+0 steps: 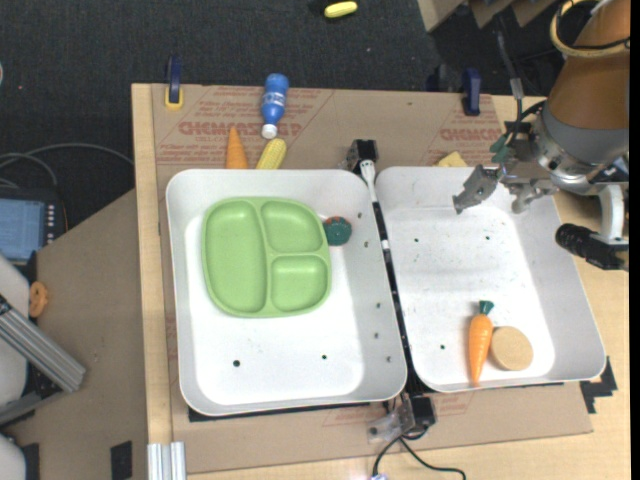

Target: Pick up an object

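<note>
Lower right, right bin [560, 268]: toy carrot [480, 342] lying lengthwise, round tan disc [511, 349] touching its right side. Left bin [190, 268]: green divided plate [266, 256], small teal ball [338, 231] at its upper right edge. Upper right, above the right bin's far end: claw [497, 189], fingers spread, grasping nothing. Far counter [330, 118]: bottle [273, 104], corn [271, 153], second carrot [235, 150].

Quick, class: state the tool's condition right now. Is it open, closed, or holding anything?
Tool: open, holding nothing, above the far end of the right bin.
</note>
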You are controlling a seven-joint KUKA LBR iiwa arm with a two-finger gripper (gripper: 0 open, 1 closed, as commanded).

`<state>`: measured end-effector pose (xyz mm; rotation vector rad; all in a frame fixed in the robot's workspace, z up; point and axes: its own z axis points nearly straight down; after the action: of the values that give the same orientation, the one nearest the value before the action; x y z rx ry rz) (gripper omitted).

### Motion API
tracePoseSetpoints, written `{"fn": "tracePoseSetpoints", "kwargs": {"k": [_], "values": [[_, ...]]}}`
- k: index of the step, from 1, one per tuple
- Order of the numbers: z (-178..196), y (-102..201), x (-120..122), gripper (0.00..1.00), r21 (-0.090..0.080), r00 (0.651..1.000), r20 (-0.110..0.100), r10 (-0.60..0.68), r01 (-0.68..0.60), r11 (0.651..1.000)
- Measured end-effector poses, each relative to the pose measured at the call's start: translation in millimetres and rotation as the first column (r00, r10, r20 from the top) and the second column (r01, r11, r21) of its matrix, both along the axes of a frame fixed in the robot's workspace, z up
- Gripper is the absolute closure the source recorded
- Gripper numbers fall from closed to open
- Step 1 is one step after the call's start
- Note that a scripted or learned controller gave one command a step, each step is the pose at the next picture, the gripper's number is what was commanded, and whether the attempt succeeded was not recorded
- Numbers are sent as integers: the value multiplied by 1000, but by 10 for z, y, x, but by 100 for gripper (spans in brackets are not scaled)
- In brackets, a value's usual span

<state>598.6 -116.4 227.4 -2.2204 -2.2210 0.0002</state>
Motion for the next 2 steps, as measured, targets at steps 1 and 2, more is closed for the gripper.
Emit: {"fn": "tracePoseSetpoints", "kwargs": {"k": [1,2], "values": [[-1398,-363,-298,0,1,1000,-12,-5,5,1000],[-1438,-504,-855,0,1,1000,-7,-5,5,1000]]}}
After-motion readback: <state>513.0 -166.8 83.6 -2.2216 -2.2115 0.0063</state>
